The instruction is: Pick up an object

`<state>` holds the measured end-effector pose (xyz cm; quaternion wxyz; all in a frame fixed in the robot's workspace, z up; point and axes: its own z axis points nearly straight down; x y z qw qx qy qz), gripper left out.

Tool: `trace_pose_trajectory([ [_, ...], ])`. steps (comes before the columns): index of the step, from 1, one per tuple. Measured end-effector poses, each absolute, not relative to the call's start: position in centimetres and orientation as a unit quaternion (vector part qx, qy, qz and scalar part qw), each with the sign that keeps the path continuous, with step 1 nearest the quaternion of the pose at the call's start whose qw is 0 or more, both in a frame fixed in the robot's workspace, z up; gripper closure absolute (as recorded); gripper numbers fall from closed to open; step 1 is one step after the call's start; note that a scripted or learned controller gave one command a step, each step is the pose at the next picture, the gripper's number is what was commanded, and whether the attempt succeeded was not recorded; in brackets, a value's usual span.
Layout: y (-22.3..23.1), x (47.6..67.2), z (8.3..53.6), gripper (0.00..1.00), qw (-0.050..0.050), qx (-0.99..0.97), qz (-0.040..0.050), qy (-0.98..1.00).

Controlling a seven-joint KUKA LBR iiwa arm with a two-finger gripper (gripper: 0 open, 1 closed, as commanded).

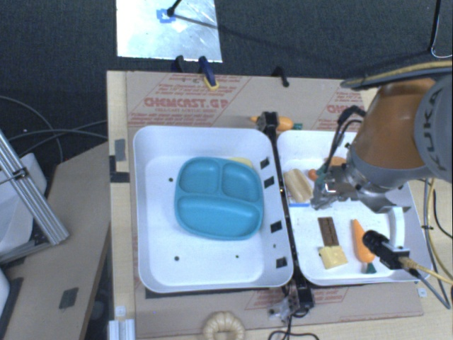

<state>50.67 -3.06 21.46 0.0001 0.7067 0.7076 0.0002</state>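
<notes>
Several small items lie in the right bin [368,278] under the gripper [322,193], claw state not discernible; nearest, just left of it, a tan bread-like piece [298,185], probably light and soft, best pinched across its short width.

A blue 3-compartment plastic tray [218,196] lies in the left white bin [152,211]; the right white bin [304,261] holds a brown rectangular bar [326,231], an orange carrot [362,241] right of it, and a tan bread roll [298,185] behind.
</notes>
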Motion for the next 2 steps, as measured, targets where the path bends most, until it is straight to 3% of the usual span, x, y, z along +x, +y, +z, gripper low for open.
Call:
trace_pose_trajectory([
  [1,-3.6,50.1,23.3,1.00,0.001,0.707,0.0013,0.707],
  [2,-3.8,51.4,22.6,1.00,0.001,0.707,0.0007,0.707],
])
